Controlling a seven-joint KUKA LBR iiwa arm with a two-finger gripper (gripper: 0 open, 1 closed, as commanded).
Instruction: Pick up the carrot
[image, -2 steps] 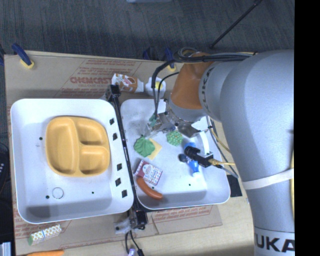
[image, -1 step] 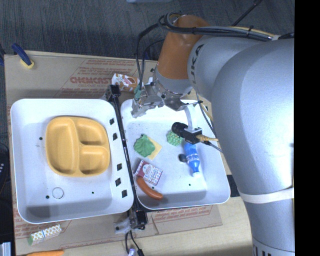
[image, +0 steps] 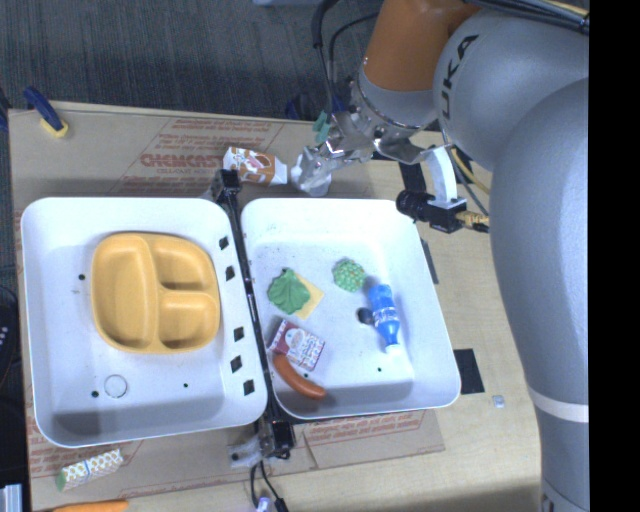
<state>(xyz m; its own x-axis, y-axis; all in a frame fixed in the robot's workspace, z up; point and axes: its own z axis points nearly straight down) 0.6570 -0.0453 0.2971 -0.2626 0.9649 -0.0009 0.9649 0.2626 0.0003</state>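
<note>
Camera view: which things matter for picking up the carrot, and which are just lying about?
Job: gripper; orange-red stick, probably the carrot; right bin.
Lying about: green leaf; bumpy green toy; blue bottle; red-white packet; yellow divided tray.

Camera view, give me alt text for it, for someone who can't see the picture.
A grey robot arm's gripper hangs above the far rim of the right bin, which holds a blue bottle, a green leaf, a green bumpy item, a small red packet and an orange-red sausage-shaped piece. The left bin holds a yellow divided tray.
</note>
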